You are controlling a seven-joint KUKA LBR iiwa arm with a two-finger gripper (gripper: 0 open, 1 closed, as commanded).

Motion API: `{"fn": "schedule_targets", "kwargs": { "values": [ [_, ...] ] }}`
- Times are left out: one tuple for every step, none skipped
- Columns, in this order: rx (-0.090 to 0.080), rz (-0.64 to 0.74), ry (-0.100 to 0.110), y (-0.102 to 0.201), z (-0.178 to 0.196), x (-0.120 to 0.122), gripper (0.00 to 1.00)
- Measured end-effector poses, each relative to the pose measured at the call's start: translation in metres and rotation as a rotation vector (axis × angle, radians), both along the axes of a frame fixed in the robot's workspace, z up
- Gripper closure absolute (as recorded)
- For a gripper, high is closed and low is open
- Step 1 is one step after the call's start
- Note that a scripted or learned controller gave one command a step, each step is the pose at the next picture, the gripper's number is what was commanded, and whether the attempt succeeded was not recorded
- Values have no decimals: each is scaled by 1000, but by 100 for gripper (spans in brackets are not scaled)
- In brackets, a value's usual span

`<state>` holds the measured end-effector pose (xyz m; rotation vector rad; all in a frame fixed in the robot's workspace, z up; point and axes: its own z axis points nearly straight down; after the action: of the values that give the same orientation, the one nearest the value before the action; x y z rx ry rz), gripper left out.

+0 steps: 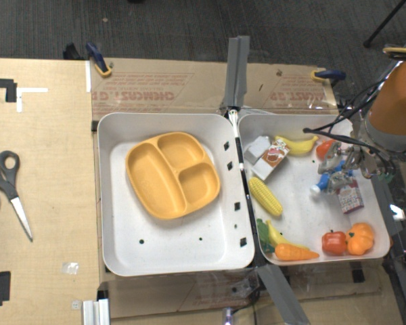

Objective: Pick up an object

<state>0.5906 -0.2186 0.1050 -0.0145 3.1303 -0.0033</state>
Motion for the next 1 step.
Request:
{"fn": "schedule_targets", "kwargs": {
  "values": [
    [0, 0, 0, 0, 0, 0, 0]
  ]
}}
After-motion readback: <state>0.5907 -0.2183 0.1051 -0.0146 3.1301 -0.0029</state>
